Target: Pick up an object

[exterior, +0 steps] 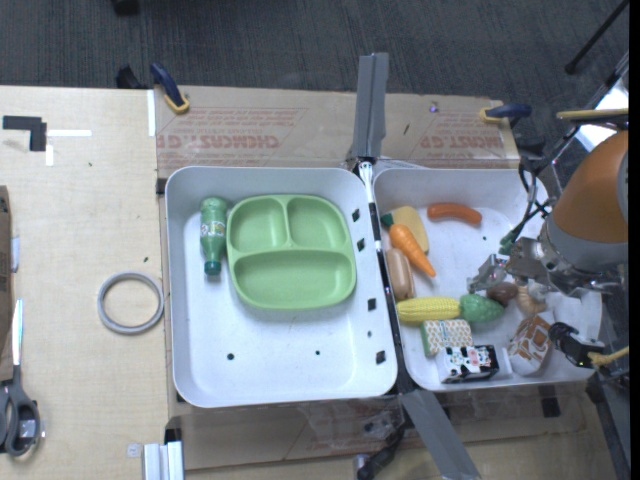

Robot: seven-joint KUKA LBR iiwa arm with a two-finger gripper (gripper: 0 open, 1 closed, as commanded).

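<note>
Here, arm: the grey arm with the orange band (597, 200) reaches in from the right over the right white bin (452, 176).
Gripper: the two-finger gripper (503, 279) sits low in the right bin, near a small brown object (503, 294) and the green vegetable (482, 309); whether its jaws are apart or together cannot be told.
Writing: the brown cardboard sheet (240, 138) behind the bins bears red print, seen upside down; the letters are too blurred to read with certainty.
Green bottle (213, 233): small plastic bottle with a pale label, lying in the left white bin (270, 368), long axis running up and down the view, cap toward the near side, just beside the green divided plate (292, 252).
Orange carrot (411, 249): long axis on a slant, tip toward the lower right.
Yellow corn cob (428, 309): lying across the bin, touching the green vegetable at its right end.
Orange sausage (454, 212): lying across, near the far wall.
Black and white printed box (469, 362): near the front wall, print unreadable.
Bench: a grey tape ring (131, 302) and scissors (20, 408) lie left of the bins.
</note>
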